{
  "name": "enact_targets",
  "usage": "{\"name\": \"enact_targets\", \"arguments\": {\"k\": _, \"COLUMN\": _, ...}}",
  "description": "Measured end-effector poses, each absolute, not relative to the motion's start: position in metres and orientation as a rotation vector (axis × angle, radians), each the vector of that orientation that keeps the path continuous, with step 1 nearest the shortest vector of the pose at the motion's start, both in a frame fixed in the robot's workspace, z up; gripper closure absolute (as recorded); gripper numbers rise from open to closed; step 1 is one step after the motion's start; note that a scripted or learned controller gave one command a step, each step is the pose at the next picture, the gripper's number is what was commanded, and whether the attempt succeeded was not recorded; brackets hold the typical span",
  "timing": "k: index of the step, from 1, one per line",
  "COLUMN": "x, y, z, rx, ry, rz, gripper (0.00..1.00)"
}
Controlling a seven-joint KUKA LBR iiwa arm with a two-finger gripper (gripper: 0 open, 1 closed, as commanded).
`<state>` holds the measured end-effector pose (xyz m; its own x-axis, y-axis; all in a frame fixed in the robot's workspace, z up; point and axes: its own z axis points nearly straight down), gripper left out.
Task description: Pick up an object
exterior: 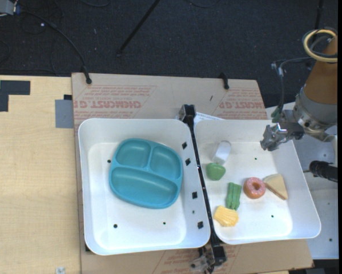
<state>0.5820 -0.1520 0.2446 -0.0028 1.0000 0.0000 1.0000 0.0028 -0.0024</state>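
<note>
1. The arm point(322, 90) reaches in from the right, and its jaws point(272, 138) hang over the far right edge of the right bin point(299, 224); whether they are apart or together cannot be told, and nothing shows between them.
2. The right bin holds the things to pick: a white cup point(222, 151) lying on its side at the far left, a green pepper point(215, 171) just near of it, a green pod point(233, 195) in the middle, a yellow corn piece point(226, 216) at the near left, a pink doughnut point(254, 188) and a tan sandwich wedge point(276, 186) touching it on the right.
3. The left bin point(93, 210) holds a blue divided plate point(146, 173) with three compartments.
4. Both bins sit on a cardboard sheet point(131, 99) on the table; red print on it, upside down, is too blurred to read with certainty.
</note>
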Motion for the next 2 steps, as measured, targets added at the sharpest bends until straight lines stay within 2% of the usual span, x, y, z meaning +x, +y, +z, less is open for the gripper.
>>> {"name": "enact_targets", "arguments": {"k": 2, "x": 0.551, "y": -0.041, "z": 0.242, "rx": -2.209, "ry": -2.221, "rz": 0.009, "gripper": 1.0}}
